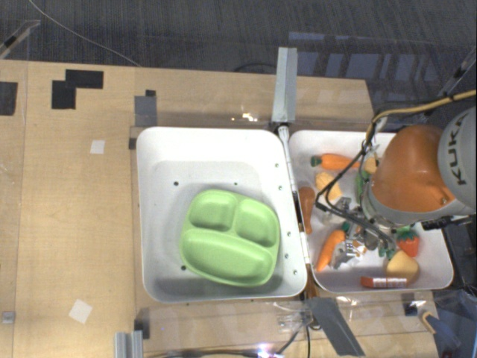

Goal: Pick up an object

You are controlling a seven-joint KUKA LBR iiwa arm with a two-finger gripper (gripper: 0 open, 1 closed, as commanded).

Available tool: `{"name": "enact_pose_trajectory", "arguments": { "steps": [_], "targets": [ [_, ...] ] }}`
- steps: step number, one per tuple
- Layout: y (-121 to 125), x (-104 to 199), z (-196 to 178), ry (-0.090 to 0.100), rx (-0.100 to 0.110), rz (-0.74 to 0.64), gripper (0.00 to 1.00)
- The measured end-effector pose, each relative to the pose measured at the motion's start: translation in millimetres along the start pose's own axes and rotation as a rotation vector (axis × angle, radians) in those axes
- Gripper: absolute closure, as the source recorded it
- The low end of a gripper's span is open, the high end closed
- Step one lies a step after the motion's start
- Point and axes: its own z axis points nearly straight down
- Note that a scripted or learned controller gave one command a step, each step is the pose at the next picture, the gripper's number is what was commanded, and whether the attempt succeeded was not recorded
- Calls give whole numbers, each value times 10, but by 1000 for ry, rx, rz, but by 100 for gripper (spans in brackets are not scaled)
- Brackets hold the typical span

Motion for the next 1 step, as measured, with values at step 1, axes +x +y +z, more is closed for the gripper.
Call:
{"name": "enact_pose_trajectory", "arguments": {
  "steps": [1],
  "targets": [
    [11,-68,-131,-23,1,-6,100]
  ]
}}
